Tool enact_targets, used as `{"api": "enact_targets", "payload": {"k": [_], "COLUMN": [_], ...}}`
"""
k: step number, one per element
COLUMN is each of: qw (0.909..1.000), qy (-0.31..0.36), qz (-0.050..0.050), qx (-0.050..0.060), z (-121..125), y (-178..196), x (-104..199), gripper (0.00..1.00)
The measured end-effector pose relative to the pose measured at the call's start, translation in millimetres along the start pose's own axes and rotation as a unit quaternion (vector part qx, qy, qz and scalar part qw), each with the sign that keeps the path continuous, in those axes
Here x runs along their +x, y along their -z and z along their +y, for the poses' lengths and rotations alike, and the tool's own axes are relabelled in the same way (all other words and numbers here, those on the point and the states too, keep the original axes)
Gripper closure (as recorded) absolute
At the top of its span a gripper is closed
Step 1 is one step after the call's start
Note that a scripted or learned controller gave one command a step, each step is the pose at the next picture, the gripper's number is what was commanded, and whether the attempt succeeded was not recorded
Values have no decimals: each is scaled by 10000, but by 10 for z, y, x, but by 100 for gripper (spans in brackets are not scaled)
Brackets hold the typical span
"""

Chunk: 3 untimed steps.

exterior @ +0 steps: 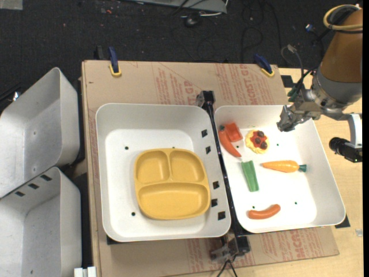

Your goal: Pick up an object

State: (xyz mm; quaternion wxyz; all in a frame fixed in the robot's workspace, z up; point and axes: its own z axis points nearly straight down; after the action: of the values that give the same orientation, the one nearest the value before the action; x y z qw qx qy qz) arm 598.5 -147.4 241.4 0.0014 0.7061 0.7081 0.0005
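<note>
Toys lie loose and apart in the right bin (326, 172), likely spread so each can be picked singly, while the claw (286, 122) hangs over the far rim with nothing between its tips; how wide it stands I cannot tell. Nearest, just left and nearer the camera, lies a pizza (257, 141), a small yellow disc with dark red toppings, flat on the floor

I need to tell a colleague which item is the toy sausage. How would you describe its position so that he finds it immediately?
Look at the right white bin, the one holding small toy foods, not the one with the yellow divided plate. Go to its near edge, below the green stick and the carrot. The sausage lies there alone: a curved, glossy orange-red piece.
</note>
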Motion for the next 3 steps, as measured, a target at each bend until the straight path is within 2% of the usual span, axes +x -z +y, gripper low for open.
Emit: {"api": "enact_targets", "payload": {"k": [1, 2, 3], "qw": [10000, 10000, 10000], "qy": [13, 16, 11], "qz": [12, 13, 9], "qx": [25, 33, 23], "z": [-160, -316, -369], "y": [80, -50, -46], "x": [537, 1008, 1584], "gripper": [100, 100, 100]}}
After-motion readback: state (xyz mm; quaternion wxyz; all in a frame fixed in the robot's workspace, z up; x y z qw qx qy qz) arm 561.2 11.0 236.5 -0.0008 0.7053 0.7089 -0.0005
